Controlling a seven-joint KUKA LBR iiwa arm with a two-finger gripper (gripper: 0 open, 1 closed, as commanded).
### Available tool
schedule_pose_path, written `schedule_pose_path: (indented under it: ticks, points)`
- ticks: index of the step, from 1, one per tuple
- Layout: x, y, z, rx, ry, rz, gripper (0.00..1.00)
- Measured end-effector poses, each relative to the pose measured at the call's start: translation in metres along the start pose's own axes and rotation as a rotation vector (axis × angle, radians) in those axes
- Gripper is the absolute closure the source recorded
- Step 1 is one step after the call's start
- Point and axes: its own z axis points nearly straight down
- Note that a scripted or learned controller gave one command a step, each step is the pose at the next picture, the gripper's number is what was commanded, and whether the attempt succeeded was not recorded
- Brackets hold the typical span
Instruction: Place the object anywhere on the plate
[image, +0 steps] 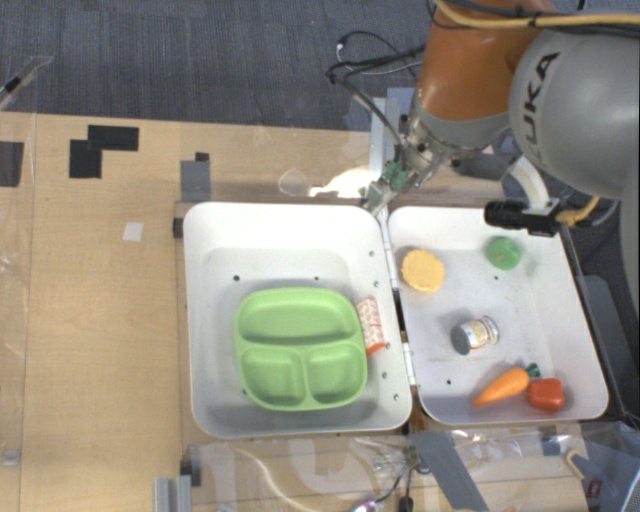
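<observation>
Hand (385, 185) above bins' far edge, grip unclear, packet (370, 324) well apart, touching green plate (300, 348)

Grey arm (575, 100), orange band (465, 55)

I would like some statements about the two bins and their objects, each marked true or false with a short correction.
1. The green plate lies in the left bin. True.
2. The carrot lies on the plate. False: it lies in the right bin, near the front edge.
3. The small packet lies beside the plate's right edge. True.
4. The hand holds the yellow disc. False: the disc lies on the right bin's floor, and the hand is above the rear of the divide between the bins.
5. The tin can lies between the disc and the carrot. True.
</observation>
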Motion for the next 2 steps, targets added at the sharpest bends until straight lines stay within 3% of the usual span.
schedule_pose_path:
  ticks: [1,2]
  points:
    - [0.113,-0.040,0.079,0.010,0.008,-0.095,1.00]
    - [0.183,-0.037,-0.055,0.003,0.005,-0.233,1.00]
